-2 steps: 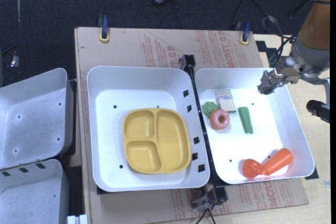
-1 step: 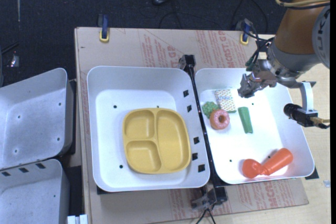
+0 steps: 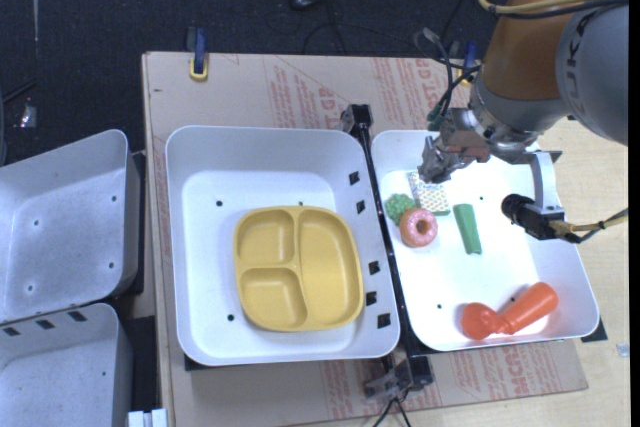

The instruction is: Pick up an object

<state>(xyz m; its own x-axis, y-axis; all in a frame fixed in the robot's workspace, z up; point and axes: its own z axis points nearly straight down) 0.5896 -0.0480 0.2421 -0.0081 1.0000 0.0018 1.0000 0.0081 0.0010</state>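
Note:
My gripper (image 3: 437, 169) hangs low over the back left part of the right bin (image 3: 560, 260). Just below its tip lies a small white and green checkered item (image 3: 429, 196). A pink donut (image 3: 418, 228) sits a little in front of that, with a green leafy piece (image 3: 398, 207) to its left. Right of the donut lies a green stick (image 3: 467, 228). An orange and red bottle-shaped toy (image 3: 508, 312) rests near the bin's front edge. I see nothing lifted by the gripper.
The left bin (image 3: 200, 215) holds a yellow divided plate (image 3: 298, 267). A black divider (image 3: 375, 225) runs between the two bins. A black fitting with a cable (image 3: 530, 215) sits at the right bin's right side. Grey lids (image 3: 60, 215) lie at far left.

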